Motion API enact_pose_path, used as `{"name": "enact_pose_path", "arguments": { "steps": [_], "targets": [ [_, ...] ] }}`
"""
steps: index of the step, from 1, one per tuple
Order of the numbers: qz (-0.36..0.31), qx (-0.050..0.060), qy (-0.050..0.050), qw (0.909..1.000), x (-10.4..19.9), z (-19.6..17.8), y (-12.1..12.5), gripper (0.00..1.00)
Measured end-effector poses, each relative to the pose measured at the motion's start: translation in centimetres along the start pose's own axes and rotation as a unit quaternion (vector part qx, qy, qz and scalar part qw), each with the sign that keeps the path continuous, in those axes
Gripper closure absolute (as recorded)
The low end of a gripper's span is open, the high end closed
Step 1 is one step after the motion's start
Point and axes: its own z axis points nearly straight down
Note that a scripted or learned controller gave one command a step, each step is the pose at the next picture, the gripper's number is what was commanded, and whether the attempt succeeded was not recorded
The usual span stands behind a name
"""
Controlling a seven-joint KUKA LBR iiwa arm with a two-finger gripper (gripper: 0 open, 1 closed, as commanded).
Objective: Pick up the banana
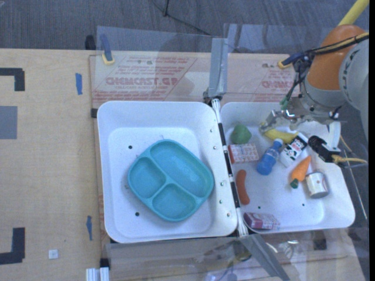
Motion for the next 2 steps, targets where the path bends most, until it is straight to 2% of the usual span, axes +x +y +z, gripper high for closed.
{"name": "enact_pose_path", "arguments": {
  "steps": [1, 2],
  "targets": [
    [-0.001, -0.002, -0.001, 1.0000, -0.01, -1.14, 0.15, 1.00],
    [-0.001, -0.002, -0.001, 1.0000, 0.01, -1.13, 0.14, 0.00]
  ]
}}
